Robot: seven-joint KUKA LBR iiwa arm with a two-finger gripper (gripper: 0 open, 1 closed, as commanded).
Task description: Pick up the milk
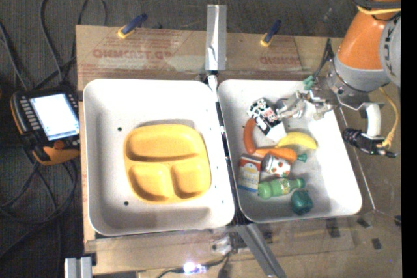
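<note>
The milk is a small black-and-white cow-print carton, tipped at an angle near the right bin's back.

A single fixed camera looks down from above at a slant, far enough back to take in the whole brown cardboard-covered tabletop and dark carpet beyond its far and left edges. Both shallow white plastic bins sit mid-frame: the left bin and the right bin, side by side. The grey arm with its orange band enters from the picture's upper right corner.
</note>
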